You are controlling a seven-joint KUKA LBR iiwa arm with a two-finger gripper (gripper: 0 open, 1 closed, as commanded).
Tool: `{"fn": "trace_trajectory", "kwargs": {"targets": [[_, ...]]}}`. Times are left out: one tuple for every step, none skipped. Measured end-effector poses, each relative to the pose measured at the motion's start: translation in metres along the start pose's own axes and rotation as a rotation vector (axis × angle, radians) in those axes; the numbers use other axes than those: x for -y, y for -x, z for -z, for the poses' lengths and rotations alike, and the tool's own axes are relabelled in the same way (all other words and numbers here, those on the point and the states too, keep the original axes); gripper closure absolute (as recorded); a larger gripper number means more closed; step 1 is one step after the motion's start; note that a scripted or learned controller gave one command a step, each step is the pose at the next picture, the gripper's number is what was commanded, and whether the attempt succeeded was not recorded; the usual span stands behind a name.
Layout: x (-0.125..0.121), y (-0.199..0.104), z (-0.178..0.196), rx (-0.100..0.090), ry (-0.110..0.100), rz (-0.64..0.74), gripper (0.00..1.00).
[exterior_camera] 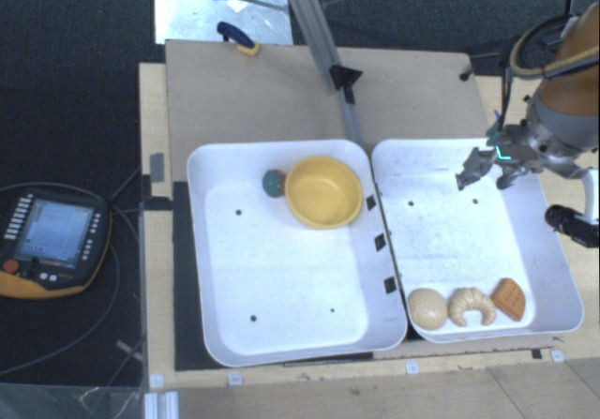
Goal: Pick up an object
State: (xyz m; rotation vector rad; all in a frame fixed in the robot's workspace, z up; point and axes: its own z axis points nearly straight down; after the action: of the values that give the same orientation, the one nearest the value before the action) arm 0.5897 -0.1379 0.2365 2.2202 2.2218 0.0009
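Observation:
My gripper (486, 173) hangs over the upper right part of the right bin (441, 220), its two dark fingers spread apart with nothing between them. Along that bin's front edge lie a pale egg-shaped roll (427, 308), a croissant (472, 306) and an orange waffle-like piece (510, 298), well below the gripper. In the left bin (272, 305) a yellow bowl (323, 192) sits at the upper right, with a small green ball (273, 183) touching its left side.
A teach pendant (49, 239) lies on the floor at the left. A metal pole (314, 23) slants down toward the bins' back edge. A yellow-and-blue clamp (238, 37) sits at the bench's far corner.

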Motion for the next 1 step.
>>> {"fn": "trace_trajectory", "kwargs": {"targets": [[0.0000, 0.0000, 0.0000, 0.000, 0.000, 0.000, 0.00]]}}
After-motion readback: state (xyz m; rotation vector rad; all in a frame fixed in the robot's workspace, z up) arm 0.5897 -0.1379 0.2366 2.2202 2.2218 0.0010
